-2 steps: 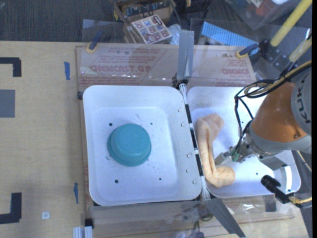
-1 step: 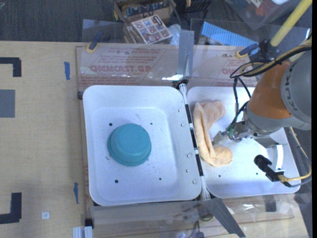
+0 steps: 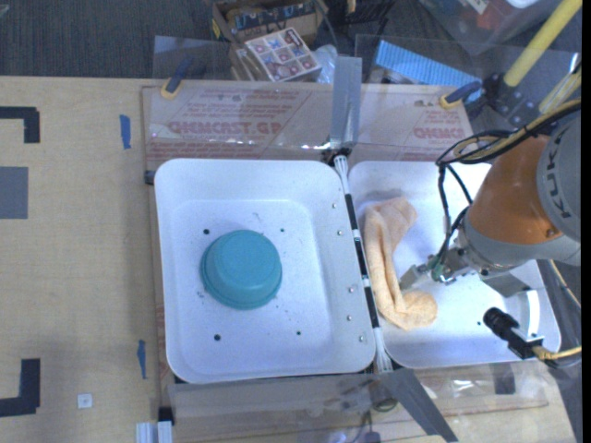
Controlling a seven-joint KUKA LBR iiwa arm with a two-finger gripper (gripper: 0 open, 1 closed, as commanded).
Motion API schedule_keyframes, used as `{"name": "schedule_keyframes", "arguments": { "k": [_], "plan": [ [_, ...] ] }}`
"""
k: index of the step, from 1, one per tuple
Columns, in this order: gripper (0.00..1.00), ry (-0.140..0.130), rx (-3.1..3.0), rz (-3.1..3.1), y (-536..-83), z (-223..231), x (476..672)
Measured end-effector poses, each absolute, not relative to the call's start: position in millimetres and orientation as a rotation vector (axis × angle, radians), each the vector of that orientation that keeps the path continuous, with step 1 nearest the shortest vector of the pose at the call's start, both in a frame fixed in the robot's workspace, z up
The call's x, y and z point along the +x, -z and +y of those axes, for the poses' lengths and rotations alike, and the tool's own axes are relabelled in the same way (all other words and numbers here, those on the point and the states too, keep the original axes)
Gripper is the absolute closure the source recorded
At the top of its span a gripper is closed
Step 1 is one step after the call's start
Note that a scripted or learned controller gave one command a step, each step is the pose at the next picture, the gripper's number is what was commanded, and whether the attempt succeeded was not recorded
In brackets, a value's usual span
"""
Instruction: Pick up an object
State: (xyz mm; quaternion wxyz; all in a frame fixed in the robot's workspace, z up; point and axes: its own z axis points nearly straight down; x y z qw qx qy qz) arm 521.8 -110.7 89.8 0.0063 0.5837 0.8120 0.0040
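Low in the right bin [image 3: 517,344], the gripper [image 3: 417,276] presses against a tan cloth [image 3: 388,261] lying along the divider; whether it grips, I cannot tell. Left of the cloth, a teal bowl [image 3: 242,268] sits upside down, hard to pinch.

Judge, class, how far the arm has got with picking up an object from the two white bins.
Done: the arm has reached into the right bin, its tool low beside the peach cloth. In hand: an approach to that cloth; whether it is gripped cannot be told. Left: a clear grasp and a lift, since the cloth lies on the bin floor. The teal bowl sits in the left bin.
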Motion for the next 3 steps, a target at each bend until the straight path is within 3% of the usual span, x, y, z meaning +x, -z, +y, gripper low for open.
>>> {"name": "schedule_keyframes", "arguments": {
  "k": [1, 2, 3],
  "plan": [
    [0.0, -0.013, 1.914, 2.475, -89.6, -110.1, 485.1],
    [0.0, -0.01, 1.948, 2.448, -89.8, -107.6, 566.1],
    [0.0, 0.002, 1.859, 2.533, -183.0, -78.4, 524.3]
  ]
}}
